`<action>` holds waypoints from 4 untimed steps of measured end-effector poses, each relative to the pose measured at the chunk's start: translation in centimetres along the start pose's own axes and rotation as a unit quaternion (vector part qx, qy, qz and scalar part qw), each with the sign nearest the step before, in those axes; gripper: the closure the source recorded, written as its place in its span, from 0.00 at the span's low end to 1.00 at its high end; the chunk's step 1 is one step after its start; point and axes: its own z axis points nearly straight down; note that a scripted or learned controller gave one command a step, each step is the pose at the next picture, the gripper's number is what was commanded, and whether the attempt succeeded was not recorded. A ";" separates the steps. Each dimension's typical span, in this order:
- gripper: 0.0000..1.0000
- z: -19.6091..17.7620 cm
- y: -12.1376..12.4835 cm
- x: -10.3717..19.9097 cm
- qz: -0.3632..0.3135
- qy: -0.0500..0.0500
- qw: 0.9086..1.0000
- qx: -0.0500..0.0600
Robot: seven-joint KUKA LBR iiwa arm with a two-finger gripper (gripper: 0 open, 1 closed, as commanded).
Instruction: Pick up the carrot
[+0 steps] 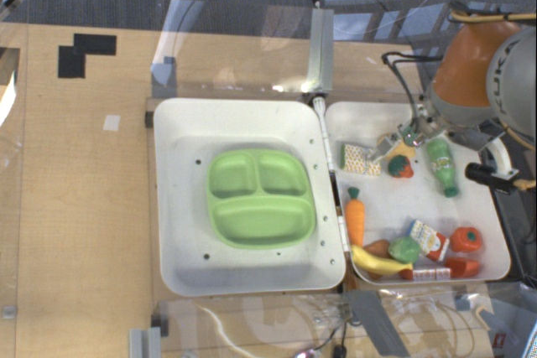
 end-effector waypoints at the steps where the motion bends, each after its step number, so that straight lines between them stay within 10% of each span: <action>1: 1.00 -1.0 0.3 0.1 -0.001 0.002 1.000 -0.001; 2: 1.00 0.1 -4.1 -1.2 -0.161 0.000 0.987 0.003; 3: 1.00 -9.8 -6.9 -2.7 0.034 0.010 0.999 0.015; 4: 1.00 0.7 -7.6 6.0 0.130 0.007 0.991 0.012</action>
